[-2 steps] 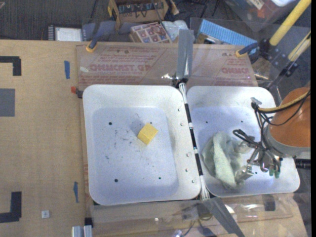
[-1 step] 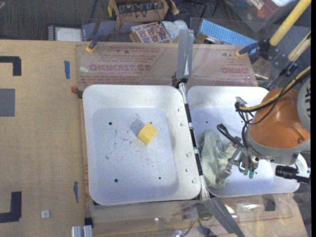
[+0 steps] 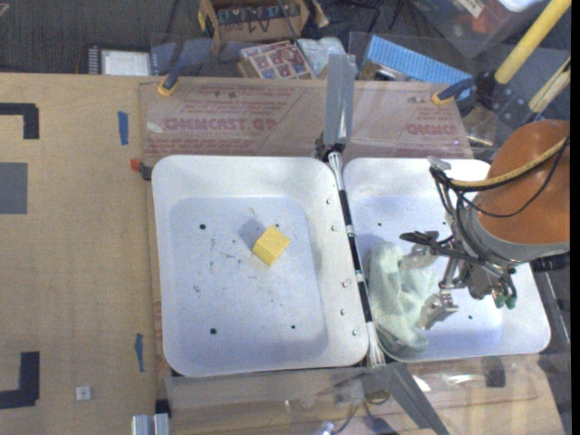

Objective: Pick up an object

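Note:
A small yellow block (image 3: 270, 245) lies tilted near the middle of the left bin (image 3: 181, 198). A crumpled pale green-white cloth (image 3: 397, 288) lies against the left wall of the right bin (image 3: 399, 184), toward its front. My gripper (image 3: 431, 274) hangs low over the right bin at the cloth's right edge. It is open, with one dark finger (image 3: 420, 238) toward the back and one metal finger (image 3: 440, 308) toward the front. The cloth's edge lies beneath the gap, and nothing is lifted. The orange-banded wrist (image 3: 530, 188) rises to the right.
A raised ridge (image 3: 349, 252) separates the two bins. Cardboard sheets (image 3: 236, 125) lie behind them, with a clamp arm (image 3: 339, 98) at the middle. Cables (image 3: 453, 188) loop from the wrist over the right bin's back corner. Wooden bench (image 3: 72, 261) extends left.

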Motion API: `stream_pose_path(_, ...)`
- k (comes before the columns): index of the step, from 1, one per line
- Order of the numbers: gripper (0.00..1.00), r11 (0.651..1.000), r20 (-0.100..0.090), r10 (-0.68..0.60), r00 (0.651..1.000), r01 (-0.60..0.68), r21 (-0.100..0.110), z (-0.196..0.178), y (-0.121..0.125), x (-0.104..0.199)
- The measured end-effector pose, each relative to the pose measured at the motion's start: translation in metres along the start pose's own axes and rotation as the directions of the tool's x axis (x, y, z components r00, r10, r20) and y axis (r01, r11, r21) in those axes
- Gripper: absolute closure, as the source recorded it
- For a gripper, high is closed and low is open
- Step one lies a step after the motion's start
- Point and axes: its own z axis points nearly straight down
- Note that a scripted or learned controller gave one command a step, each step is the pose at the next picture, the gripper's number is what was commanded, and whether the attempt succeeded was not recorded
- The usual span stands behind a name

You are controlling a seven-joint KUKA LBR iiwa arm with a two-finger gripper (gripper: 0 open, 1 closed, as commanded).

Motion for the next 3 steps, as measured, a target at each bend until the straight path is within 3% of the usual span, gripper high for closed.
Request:
stream_pose_path(1,0.00,0.968,0.003,-0.249,0.968,0.249,0.001,0.096,-0.030,-0.027)
stream_pose_path(2,0.00,0.876,0.008,-0.482,0.876,0.482,0.005,0.096,-0.077,-0.011)
stream_pose_path(3,0.00,0.903,0.003,-0.429,0.903,0.429,0.005,0.096,-0.050,-0.016)
